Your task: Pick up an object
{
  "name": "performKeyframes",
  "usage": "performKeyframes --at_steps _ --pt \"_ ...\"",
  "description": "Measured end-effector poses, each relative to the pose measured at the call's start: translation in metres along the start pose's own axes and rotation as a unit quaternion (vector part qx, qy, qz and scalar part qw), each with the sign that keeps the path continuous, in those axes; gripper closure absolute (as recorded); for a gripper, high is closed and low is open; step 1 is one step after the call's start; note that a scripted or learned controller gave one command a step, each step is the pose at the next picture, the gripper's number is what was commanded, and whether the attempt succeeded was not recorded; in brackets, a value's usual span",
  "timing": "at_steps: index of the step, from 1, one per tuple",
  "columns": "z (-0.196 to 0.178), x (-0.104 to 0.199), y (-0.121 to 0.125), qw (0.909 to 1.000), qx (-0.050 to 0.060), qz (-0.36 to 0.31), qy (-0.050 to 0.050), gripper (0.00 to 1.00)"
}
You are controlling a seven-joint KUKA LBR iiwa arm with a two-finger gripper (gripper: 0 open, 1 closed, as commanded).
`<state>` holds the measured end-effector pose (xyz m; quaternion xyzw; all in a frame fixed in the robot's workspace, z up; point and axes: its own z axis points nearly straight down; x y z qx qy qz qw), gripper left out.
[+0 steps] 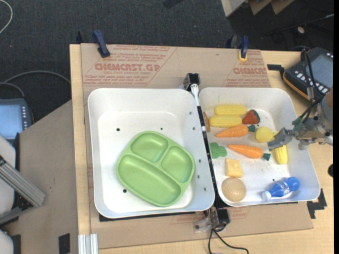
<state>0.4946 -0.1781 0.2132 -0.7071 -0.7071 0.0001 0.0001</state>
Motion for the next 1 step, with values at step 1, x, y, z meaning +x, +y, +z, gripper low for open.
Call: performKeyframes --at_steps 1 --pt "0.1343 0.0492 0.0402 1.0000 0.000 -0.003 0.001 0.00"
